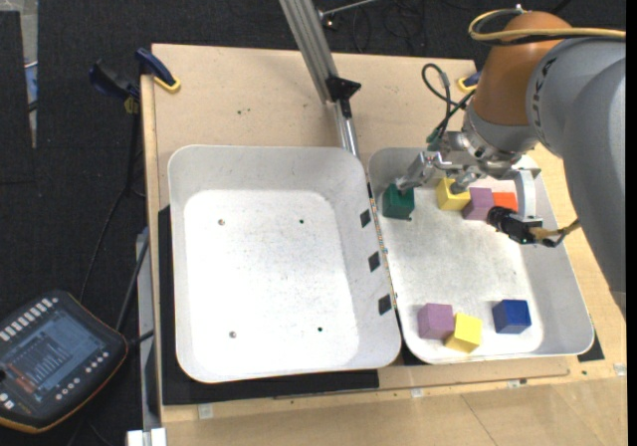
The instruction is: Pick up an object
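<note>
Grey arm with orange band reaching in from the right, gripper point(413, 178) low over the right white bin point(557, 280), upper centre-right of frame. Small green block point(399, 202) just below the fingers; cannot tell whether open, closed or gripping.

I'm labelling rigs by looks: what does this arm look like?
The arm is bulky, rounded and grey, with an orange band above the wrist. A yellowish cable loops over the band, and black cables run down to the metallic end effector.
</note>
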Action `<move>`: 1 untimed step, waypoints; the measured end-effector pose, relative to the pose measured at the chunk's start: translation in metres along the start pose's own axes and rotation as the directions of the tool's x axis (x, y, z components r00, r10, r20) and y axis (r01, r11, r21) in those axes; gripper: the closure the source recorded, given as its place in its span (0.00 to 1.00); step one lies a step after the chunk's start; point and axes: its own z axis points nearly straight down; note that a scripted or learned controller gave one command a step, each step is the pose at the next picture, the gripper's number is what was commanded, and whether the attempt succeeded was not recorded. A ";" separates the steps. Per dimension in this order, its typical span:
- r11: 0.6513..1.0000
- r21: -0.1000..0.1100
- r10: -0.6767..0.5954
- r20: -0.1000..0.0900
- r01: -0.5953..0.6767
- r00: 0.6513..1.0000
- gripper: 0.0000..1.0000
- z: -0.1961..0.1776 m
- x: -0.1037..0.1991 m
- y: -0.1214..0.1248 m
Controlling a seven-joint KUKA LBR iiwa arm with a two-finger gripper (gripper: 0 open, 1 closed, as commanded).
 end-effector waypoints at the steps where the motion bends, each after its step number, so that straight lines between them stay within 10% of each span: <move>1: 1.000 -0.016 0.001 0.003 -0.001 1.000 0.00 -0.001 -0.001 0.005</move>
